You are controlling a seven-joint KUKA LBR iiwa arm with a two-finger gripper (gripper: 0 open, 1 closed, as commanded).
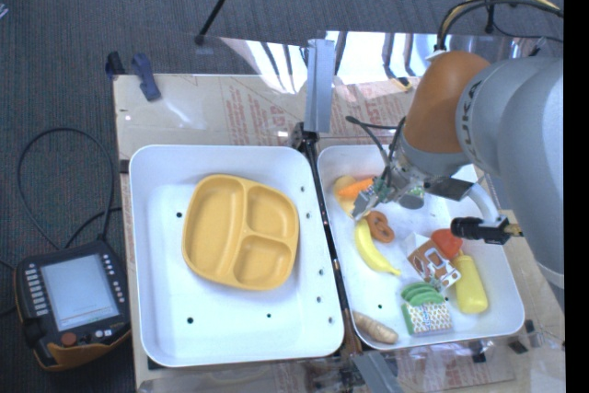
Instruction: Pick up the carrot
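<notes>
Bench on grey carpet bears two white bins. Left bin (156, 308) holds a yellow divided plate (242, 231). In the right bin (497, 327), the gripper (370, 201) hangs just beside the carrot (353, 187), at the bin's upper left; jaw state cannot be told. A banana (373, 251) lies below.

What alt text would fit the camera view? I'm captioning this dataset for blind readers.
A grey robot arm's gripper hangs low over the orange toy carrot at the back left of the right shallow white bin, which also holds a yellow toy banana and other toy foods. The left white bin holds a yellow plastic divided plate.
</notes>
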